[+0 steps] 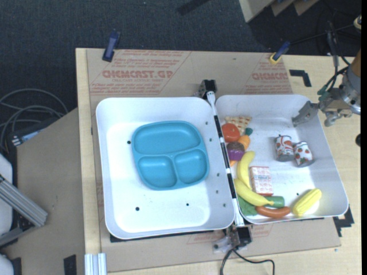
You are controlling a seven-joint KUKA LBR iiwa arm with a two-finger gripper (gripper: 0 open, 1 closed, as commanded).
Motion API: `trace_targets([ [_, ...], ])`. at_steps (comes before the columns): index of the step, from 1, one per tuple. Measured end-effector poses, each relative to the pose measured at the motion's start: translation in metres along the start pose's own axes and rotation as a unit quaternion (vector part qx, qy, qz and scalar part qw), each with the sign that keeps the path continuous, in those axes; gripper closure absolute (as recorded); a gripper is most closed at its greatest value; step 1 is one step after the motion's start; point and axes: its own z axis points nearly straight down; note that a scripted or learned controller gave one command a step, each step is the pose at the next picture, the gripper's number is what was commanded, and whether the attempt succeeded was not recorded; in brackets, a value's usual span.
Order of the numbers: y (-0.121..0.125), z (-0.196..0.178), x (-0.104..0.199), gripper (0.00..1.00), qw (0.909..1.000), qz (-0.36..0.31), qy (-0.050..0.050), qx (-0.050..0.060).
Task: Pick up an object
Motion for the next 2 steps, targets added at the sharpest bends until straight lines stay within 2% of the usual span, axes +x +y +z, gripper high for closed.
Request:
trace_targets([
  [1, 0.065, 0.092, 0.055, 0.00, 1.0000, -0.001, 0.001, 0.001],
  [2, 0.036, 0.106, 0.123, 0.00, 1.0000, 0.001, -0.003, -0.003],
])
